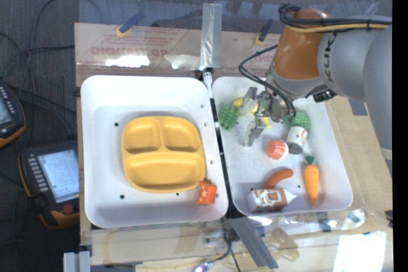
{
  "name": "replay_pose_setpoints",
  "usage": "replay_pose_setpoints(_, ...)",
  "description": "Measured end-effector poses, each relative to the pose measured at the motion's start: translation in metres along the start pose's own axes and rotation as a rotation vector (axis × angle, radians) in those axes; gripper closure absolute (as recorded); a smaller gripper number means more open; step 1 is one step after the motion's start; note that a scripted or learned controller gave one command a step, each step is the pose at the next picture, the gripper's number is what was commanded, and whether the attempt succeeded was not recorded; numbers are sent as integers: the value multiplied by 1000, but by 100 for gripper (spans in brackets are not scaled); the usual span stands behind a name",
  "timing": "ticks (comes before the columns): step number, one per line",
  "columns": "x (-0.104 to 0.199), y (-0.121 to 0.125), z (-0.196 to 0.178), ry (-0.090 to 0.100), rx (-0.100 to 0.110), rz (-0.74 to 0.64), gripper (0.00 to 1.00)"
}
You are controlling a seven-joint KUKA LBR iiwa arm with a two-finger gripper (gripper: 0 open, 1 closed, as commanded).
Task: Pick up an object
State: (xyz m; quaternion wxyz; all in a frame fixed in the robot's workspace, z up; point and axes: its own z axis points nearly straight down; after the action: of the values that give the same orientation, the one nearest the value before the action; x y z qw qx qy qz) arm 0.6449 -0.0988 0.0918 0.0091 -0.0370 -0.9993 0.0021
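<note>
We see the grey arm (pixel 357 67) with its orange band reaching in from the right, bent down over the back of the right shallow white bin (pixel 338 197). Its wrist points downward and slightly leftward, so the end effector (pixel 255 130) hangs low among the toys near that bin's upper left part. Its two metal fingers (pixel 250 136) stand a little apart, pointing down to the bin floor, and we see nothing between them.

The desk (pixel 127 48) carries both bins side by side. The left shallow white bin (pixel 95 105) holds a yellow plastic plate with three compartments (pixel 164 153) near its middle and a small orange block-like toy (pixel 206 193) at its front right corner.

In the right bin, a green leafy toy vegetable (pixel 228 116) lies just left of the end effector, and a yellow toy piece (pixel 239 102) sits behind it. A green bumpy toy (pixel 299 119) and a white cup-like piece (pixel 296 136) lie to the right. A round red-orange toy (pixel 276 150) rests just in front. Nearer the front lie a red toy sausage (pixel 279 176), an orange toy carrot with green top (pixel 311 180) and a small brown-and-white carton (pixel 271 199).
</note>
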Motion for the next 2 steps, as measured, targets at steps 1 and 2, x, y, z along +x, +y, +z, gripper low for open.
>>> replay_pose_setpoints(1, 4, 2, 0, -8, -12, 158, 0)
replay_pose_setpoints(2, 55, -81, 2, -31, -1, 9, 0)
